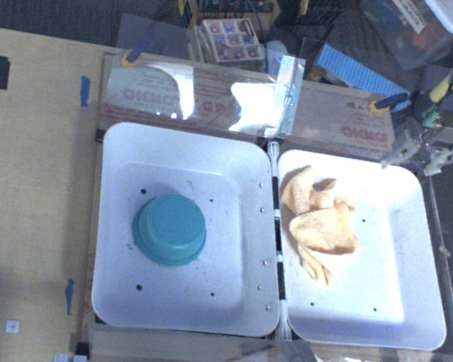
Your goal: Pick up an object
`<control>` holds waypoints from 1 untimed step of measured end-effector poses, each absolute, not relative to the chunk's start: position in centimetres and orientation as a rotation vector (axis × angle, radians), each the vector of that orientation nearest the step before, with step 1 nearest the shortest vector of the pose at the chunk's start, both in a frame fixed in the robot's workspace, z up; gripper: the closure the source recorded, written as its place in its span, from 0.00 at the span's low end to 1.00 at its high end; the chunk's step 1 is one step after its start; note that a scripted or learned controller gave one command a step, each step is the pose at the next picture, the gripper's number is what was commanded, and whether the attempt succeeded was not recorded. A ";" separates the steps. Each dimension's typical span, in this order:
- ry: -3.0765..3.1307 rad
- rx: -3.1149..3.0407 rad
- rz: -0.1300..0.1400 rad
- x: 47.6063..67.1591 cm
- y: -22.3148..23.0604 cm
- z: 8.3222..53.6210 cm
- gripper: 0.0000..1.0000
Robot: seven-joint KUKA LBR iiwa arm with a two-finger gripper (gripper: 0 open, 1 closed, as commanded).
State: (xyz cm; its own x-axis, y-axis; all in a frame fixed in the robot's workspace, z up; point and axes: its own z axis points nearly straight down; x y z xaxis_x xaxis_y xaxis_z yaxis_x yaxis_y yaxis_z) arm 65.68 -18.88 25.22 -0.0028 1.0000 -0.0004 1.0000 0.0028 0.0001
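- Two white bins sit side by side on the bench: the left bin (pixel 120 160) and the right bin (pixel 409 313), their inner rims touching along the middle.
- A teal bowl (pixel 170 228) lies upside down near the middle of the left bin, alone there and well apart from the walls.
- A tan cloth (pixel 319 222) lies crumpled in the right bin's left half, close to the dividing rim, with folds and a loose tail pointing toward the near side.
- Nothing lies over or against either thing.
- The gripper (pixel 413 149) hangs above the right bin's far right corner, well apart from the cloth; whether its fingers are wide or narrow I cannot tell.
- Boxes and clutter (pixel 227 33) stand behind the bins.
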 end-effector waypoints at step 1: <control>2.378 2.051 0.001 65.8 -13.5 11.8 0.00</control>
State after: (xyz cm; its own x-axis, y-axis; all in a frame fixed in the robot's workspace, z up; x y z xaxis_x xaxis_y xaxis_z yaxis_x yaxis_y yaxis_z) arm 65.83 -13.47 11.77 -0.1472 0.9891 -0.0006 0.9891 0.1472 0.0013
